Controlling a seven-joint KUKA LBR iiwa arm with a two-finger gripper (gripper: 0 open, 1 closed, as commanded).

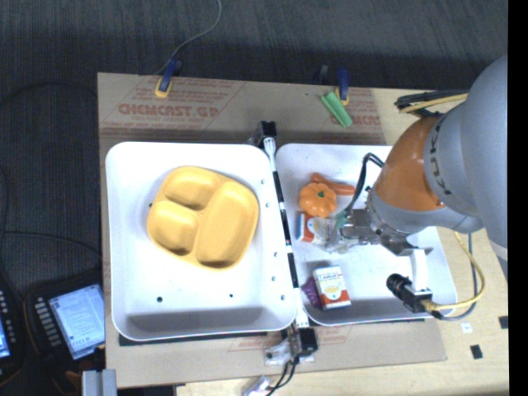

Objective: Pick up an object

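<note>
Where gripper (pixel 334 231) hovers, small orange pumpkin (pixel 317 198) — ribbed, green-stemmed

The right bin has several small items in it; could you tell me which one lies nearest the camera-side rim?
The small carton with the orange label, at the right bin's lower rim. The orange pumpkin sits farther up, beside the claw.

Faded red lettering, read roughly as "CHEMCAST GP", is printed on the brown board (pixel 173 110) near its far left corner, beside a blue clamp (pixel 167 77).
</note>
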